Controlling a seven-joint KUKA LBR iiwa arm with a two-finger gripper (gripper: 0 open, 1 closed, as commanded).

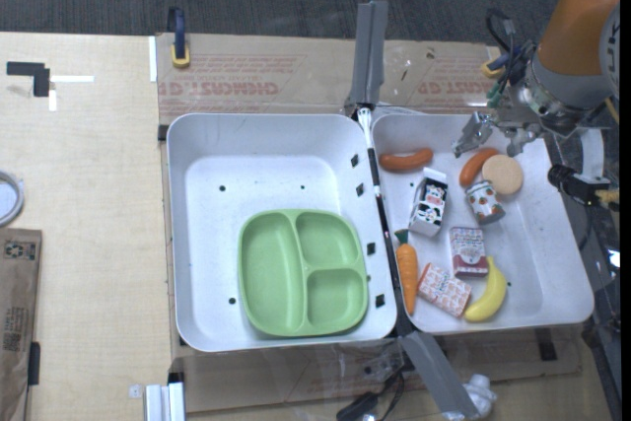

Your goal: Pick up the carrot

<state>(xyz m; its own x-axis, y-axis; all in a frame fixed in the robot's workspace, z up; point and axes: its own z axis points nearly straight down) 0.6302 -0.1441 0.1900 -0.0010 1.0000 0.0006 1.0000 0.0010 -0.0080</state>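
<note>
In the right bin (pixel 552 242), the carrot (pixel 407 273) lies along the left wall, at the near side, with its green top pointing far. Just to its right lie a red-and-white packet (pixel 444 290), a small printed box (pixel 468 251) and a banana (pixel 488 290); their print is too small to read. The bin floor at the right side is open. The left bin (pixel 197 212) holds a green divided plate (pixel 304 272). Farther, a small milk carton (pixel 430 203) with a cow picture stands beside a sausage (pixel 406 159). The gripper (pixel 496 131) hovers over the far right corner; whether it is spread or pressed together I cannot tell. On the cardboard (pixel 256 74) behind the bins, red lettering appears upside down.
</note>
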